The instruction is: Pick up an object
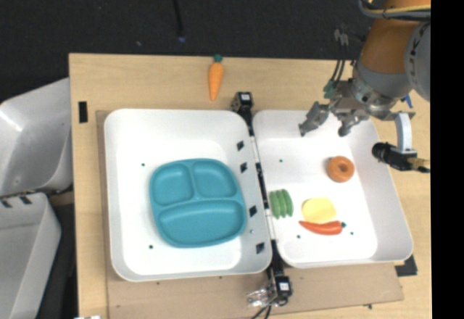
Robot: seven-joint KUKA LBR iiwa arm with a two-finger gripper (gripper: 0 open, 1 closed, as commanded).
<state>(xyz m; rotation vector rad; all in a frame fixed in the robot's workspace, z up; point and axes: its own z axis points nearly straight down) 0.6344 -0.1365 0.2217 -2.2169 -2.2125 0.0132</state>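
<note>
The arm's upper part is cut off at the right and top edges, so only its orange band and grey wrist show; the gripper [326,124] hangs over the far edge of the right bin [384,238], its two fingers [313,122] spread apart with nothing between them; their tips are dark and hard to make out against the bin's rim. In the right bin lie a brown doughnut [340,169], a green ridged piece [280,203] against the near-left wall, a yellow piece [318,208] and a red chilli [321,228] touching its near side; what the yellow piece is cannot be told. The left bin [130,252] bears a blue divided tray [197,201]. A toy carrot [215,78] lies on the tabletop [94,78] beyond the bins. No writing or label can be read anywhere.
</note>
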